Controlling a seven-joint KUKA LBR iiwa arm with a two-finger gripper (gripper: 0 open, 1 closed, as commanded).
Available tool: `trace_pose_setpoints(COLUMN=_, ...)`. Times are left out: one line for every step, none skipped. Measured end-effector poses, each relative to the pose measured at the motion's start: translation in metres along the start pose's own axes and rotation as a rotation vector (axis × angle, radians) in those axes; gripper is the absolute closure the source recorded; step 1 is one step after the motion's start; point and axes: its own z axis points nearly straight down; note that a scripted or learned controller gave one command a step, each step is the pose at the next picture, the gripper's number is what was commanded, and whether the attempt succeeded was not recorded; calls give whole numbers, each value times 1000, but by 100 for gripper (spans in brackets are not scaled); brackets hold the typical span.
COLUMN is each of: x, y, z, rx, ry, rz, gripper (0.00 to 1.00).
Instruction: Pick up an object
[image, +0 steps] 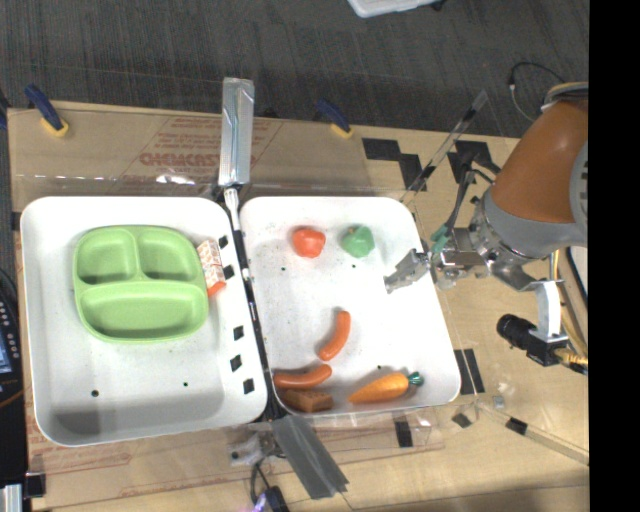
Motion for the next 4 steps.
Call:
trace_pose_setpoints(x=11, y=0, z=43, rx=2, ry=1, rz=228, gripper=0)
trace_pose_setpoints(x=12, y=0, z=34, rx=4, ry=3, rz=224, gripper=100)
trace_pose_setpoints(x=85, y=3, z=157, rx=4, ry=1, rz=81, gripper=100)
trace_pose_setpoints(x=76, y=24, z=151, rx=-4, ry=-2, rz=-520, gripper=100)
